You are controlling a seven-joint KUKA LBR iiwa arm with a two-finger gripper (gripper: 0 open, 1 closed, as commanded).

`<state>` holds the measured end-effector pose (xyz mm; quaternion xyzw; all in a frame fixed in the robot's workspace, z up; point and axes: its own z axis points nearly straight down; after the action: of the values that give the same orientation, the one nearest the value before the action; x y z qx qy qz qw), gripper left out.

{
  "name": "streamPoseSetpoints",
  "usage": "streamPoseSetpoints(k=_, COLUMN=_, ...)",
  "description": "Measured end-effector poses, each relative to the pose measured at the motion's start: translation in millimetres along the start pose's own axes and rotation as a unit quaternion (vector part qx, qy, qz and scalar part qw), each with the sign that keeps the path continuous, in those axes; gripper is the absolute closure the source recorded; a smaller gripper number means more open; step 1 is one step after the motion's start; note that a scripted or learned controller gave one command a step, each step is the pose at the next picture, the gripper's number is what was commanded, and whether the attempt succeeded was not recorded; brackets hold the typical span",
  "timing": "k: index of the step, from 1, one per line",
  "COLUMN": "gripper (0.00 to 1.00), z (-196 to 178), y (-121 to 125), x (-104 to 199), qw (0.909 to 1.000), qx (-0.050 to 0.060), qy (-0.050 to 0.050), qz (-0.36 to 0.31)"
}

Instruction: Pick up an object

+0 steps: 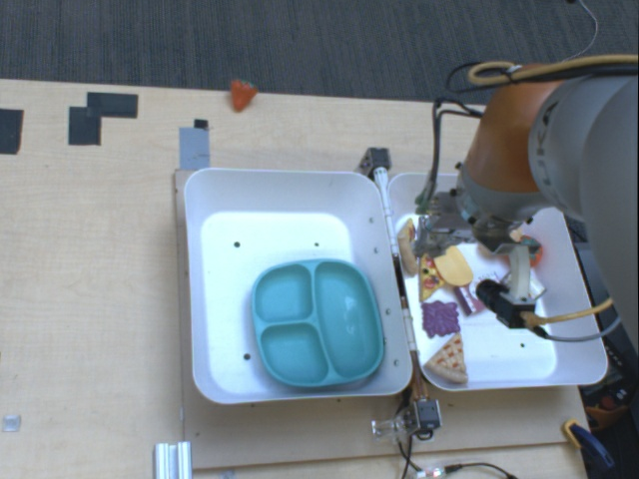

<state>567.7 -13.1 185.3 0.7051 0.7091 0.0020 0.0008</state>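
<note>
My gripper (pixel 436 239) hangs low over the upper left part of the right bin (pixel 574 367), right above a cluster of toy food. Under and beside it lie a yellow chip-like piece (pixel 455 265), a small yellow and red piece (pixel 430 275) and a tan piece (pixel 406 238) by the bin's left wall. A purple grape bunch (pixel 440 317) lies just below them, and a pizza slice (pixel 448 359) sits at the bin's lower left. The arm hides much of the bin's upper half.
The left bin (pixel 215 208) holds a teal divided plate (pixel 318 321) in its lower half. A red-orange item (pixel 536 250) peeks out at the right of the wrist. A small orange object (pixel 243 94) lies on the bench beyond the bins.
</note>
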Motion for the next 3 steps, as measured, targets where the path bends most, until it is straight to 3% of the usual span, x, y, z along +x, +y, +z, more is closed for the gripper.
streamPoseSetpoints(k=1, gripper=1.00, z=-6.3, y=101.4, x=-42.0, qw=1.0000, qx=0.000, qy=-0.001, qz=0.000)
streamPoseSetpoints(k=2, gripper=0.00, z=-6.3, y=101.4, x=-41.4, qw=1.0000, qx=0.000, qy=-0.001, qz=-0.001)
streamPoseSetpoints(k=3, gripper=0.00, z=52.6, y=77.4, x=-101.1, qw=1.0000, qx=0.002, qy=-0.001, qz=0.001)
